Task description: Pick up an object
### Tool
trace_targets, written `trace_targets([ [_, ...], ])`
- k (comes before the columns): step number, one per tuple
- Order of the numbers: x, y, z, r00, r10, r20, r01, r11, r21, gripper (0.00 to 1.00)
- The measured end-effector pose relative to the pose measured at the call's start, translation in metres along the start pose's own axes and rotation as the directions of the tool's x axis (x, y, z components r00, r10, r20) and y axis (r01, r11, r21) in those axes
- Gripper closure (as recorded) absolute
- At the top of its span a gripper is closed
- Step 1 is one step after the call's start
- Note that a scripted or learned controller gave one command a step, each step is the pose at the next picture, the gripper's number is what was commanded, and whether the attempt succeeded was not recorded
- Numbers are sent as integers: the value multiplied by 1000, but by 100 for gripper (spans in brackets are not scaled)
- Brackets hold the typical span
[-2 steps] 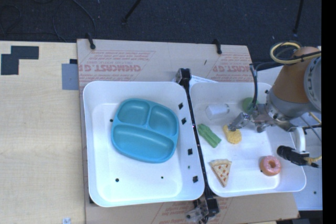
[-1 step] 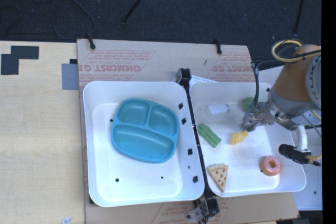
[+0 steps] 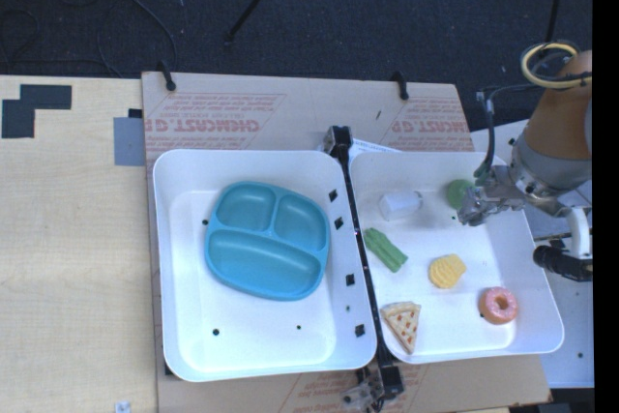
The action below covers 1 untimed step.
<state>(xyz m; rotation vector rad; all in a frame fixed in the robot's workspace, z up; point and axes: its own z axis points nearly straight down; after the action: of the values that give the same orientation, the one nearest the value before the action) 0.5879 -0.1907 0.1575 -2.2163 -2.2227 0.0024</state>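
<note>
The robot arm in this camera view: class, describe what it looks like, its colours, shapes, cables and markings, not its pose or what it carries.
The arm is grey with a broad orange band above the wrist. A yellow cable loop sits at its top, and a thin dark cable curves along its left side. The gripper is a small grey metallic assembly with dark parts. No lettering or markings can be made out on it.
</note>
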Motion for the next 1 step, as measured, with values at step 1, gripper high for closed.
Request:
trace_targets([
  [1, -9, 1, -56, 1000, 0, 1, 0, 1000, -1, 100],
])
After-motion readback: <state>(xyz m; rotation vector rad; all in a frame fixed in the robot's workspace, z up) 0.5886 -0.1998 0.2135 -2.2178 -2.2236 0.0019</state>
